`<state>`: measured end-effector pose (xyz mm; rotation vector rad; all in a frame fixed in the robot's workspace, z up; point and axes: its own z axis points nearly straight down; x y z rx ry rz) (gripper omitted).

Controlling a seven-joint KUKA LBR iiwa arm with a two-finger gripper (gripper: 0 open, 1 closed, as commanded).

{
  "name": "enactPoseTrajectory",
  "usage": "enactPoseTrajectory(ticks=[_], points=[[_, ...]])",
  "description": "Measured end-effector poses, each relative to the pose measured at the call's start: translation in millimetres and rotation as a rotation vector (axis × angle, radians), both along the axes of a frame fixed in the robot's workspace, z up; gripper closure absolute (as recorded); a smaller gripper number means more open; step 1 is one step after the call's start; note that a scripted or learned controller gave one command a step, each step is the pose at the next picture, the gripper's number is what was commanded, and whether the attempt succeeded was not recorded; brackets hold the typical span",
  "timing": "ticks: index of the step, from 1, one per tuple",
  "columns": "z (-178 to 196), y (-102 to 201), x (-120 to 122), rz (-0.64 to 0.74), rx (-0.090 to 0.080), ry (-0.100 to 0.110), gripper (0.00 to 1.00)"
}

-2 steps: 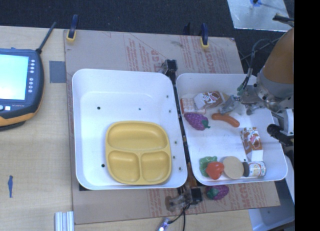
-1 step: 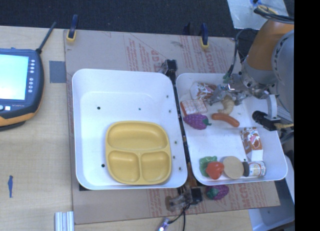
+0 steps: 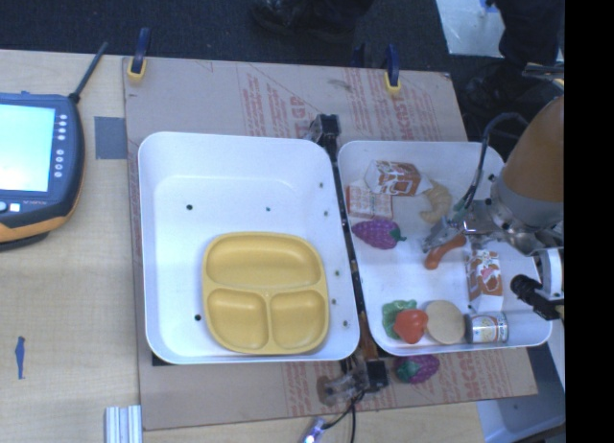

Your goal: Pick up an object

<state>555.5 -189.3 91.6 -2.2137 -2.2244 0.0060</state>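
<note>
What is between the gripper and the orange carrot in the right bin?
Nothing visible. The gripper sits right beside the carrot, its tip nearly touching it. The purple grapes lie off to the side.

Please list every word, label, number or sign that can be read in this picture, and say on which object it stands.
None can be read.
Cardboard sheet: red print, too blurred.
Brown-and-white packet: label too small.
Red-and-white packet: blurred.
Small jar: label blurred.
Handheld screen: washed out.

Teach pendant [image 3: 29, 168], blue clamps [image 3: 139, 53], person's shoes [image 3: 297, 11]
</note>
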Motion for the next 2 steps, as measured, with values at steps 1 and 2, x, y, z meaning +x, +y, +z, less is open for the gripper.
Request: enactPoseTrajectory(ticks=[1, 2], points=[[-0.1, 55.8, -3.2, 0.002, 0.000, 0.000, 0.00], [-0.4, 72.5, 86.9, -0.002, 0.001, 0.003, 0.00]])
